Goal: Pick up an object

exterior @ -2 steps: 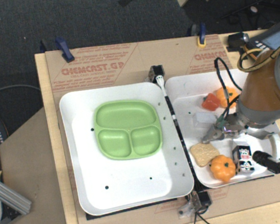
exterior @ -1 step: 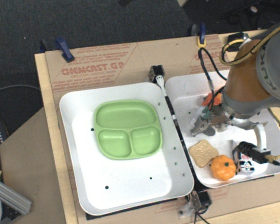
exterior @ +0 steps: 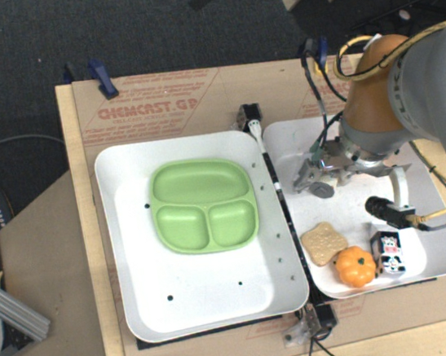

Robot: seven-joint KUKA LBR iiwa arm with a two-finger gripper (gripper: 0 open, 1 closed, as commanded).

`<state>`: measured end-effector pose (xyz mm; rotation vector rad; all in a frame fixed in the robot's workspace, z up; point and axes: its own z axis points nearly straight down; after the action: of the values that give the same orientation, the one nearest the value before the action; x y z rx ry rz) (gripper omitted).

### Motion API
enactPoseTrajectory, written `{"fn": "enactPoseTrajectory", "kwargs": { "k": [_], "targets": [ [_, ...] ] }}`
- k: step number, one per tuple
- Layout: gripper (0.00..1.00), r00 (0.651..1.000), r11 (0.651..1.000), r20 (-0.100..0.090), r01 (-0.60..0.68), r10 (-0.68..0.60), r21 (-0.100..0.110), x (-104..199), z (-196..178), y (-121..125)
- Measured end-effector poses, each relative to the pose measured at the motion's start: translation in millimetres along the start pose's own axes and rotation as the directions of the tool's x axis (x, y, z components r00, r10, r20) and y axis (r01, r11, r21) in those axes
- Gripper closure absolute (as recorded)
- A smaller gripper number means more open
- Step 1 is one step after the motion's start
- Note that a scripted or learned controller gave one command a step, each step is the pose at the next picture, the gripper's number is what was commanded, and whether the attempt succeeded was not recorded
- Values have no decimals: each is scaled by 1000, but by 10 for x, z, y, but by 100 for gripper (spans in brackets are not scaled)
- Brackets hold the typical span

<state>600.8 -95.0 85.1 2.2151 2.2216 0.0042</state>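
Arm (exterior: 408, 89): grey with an orange band, reaching in from the right over the right bin (exterior: 443, 253).
Gripper (exterior: 315, 176): low over the upper left part of the right bin, near the wall shared with the left bin (exterior: 140, 291).
Grip state: cannot tell from this slant; nothing is seen held.
Cracker (exterior: 324, 243): tan, flat, rounded square, in the right bin below the gripper and apart from it.
Orange fruit (exterior: 355, 267): small, round, green stem on top, touching the cracker's lower right edge, near the bin's front rim.
Carton (exterior: 391, 252): small, black and white, just right of the orange fruit.
Green plate (exterior: 204, 204): three compartments, lying flat in the upper middle of the left bin.
Bench (exterior: 154, 100): brown board under both bins, with a blue clamp (exterior: 102, 79) at its far left edge.
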Motion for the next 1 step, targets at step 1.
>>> {"fn": "enactPoseTrajectory", "kwargs": {
  "k": [1],
  "targets": [
    [0, 1000, 1000, 4, -7, 7, -4, -685, -706, 239]
  ]
}}
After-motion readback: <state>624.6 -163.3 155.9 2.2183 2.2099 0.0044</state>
